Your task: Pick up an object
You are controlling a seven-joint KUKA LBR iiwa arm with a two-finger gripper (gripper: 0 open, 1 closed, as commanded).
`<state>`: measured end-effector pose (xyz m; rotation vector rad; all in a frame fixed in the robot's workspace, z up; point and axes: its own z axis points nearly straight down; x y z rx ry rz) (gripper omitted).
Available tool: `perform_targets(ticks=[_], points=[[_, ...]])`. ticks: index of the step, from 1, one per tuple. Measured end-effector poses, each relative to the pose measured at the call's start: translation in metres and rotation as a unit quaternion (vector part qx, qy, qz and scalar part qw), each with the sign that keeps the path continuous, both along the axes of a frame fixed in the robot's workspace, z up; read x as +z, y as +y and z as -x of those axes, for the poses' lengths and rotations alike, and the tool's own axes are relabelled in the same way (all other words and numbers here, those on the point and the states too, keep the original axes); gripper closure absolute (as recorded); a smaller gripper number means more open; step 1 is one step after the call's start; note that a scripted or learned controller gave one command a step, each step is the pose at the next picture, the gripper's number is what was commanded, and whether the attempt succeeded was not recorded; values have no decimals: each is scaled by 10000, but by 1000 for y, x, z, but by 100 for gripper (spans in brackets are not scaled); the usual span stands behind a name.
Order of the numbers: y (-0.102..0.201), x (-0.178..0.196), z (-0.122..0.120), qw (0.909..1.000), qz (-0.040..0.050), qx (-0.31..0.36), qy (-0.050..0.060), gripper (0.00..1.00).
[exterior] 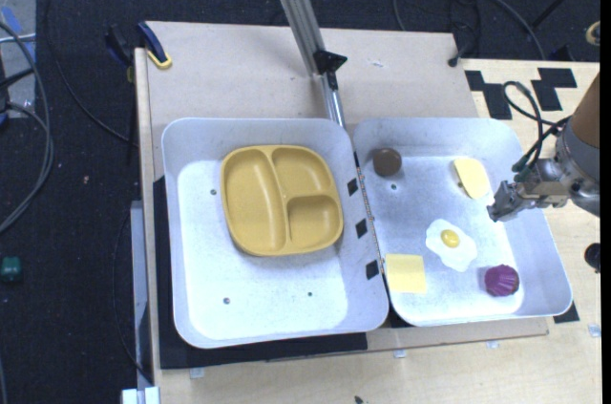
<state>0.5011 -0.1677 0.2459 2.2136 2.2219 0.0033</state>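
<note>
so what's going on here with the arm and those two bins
A robot arm reaches in from the right, its tool hovering over the right bin. That bin holds a brown ball, a fried egg, a cheese square, a yellow piece and a purple item. Nothing is lifted yet. The left bin holds a yellow divided plate.

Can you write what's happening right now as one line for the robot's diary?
gripper: over right bin, holding nothing | nearest: yellow slice, fried egg | also: purple ball, cheese square | left bin: yellow divided plate
</note>
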Motion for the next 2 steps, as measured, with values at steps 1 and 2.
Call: perform_targets(ticks=[1,2], points=[[55,-12,4,10000,-18,19,32,100],[112,-22,-1,10000,-18,21,33,100]])
